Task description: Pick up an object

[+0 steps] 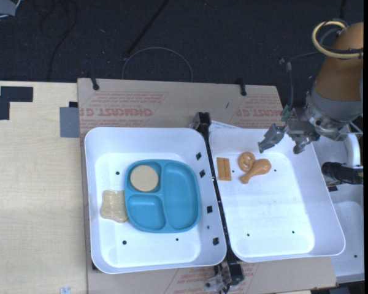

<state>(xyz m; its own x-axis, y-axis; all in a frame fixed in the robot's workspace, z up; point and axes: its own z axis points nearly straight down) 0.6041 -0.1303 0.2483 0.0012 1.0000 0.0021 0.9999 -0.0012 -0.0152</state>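
In the right bin (306,237), near its far left, lie a small orange-brown pretzel (246,160), a tan drumstick-shaped piece (256,170) and a flat brown cracker (223,168). My gripper (286,139) hangs above the bin's far right rim, to the right of and above the pretzel. Its two grey fingers are spread apart with nothing between them. In the left bin, a blue divided plate (172,201) carries a round tan cookie (143,177), and a pale slice of bread (113,206) lies against the plate's left side.
The two white bins sit side by side on a cardboard sheet (172,103), joined by a black clamp strip (211,188). Black cables cross the dark floor behind. A black fixture (343,173) sticks out beside the right bin's right edge.
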